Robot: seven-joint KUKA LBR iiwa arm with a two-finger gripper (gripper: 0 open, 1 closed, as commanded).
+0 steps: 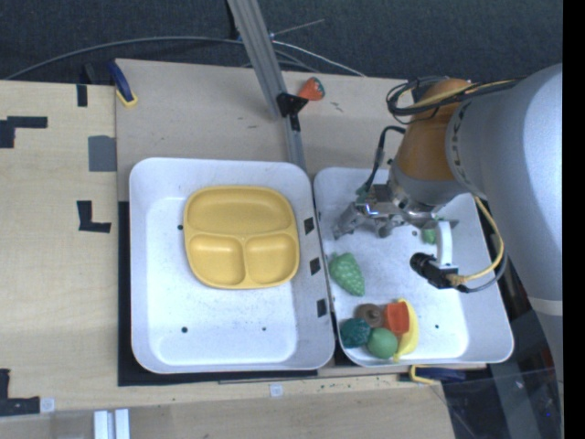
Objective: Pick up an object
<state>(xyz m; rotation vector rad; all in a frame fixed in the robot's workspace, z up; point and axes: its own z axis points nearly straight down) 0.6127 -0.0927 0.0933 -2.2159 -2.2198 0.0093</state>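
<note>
Hand low over right bin, metal fingers spread wide, nothing between them. Green leafy object lies just below the fingertips. Small toys heaped in near corner, overlapping, hard to separate. Yellow tray in left bin.

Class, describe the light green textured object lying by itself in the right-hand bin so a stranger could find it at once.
Start at the right white bin, the one the arm reaches over. Near its left wall, about halfway down, lies the light green bumpy lump. It lies alone, apart from the cluster of toys in the bin's lower left corner, and is paler than the green ball there.
</note>
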